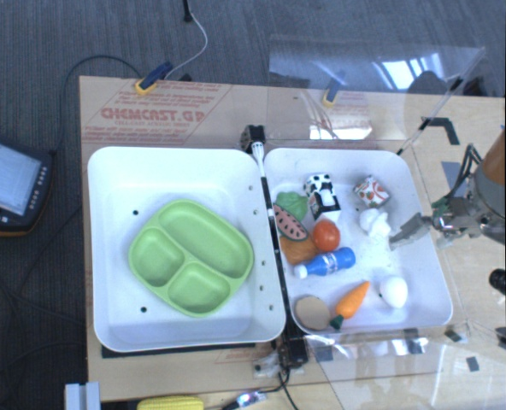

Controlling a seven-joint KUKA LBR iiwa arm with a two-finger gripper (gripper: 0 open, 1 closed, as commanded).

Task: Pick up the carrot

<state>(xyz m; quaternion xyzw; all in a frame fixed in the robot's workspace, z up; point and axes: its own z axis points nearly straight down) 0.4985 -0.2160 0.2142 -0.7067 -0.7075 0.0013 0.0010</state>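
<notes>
The small orange plastic carrot [352,300] with a green top lies just left of the white egg [393,291]. The grey two-finger gripper [407,230] hovers above that egg; its grip cannot be told.

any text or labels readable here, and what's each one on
"CHEMCAST GP": red print on the brown protective sheet behind the left bin, partly blurred.
Smaller red print beneath it: too blurred to read.
Blue bottle label: too small to read.
Handheld pendant screen: too blurred to read.

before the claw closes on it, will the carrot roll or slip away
The carrot looks like smooth, rigid toy plastic, so probably light and a bit slippery. Its tapered round body may roll or pivot toward the white egg beside it if nudged.
</notes>
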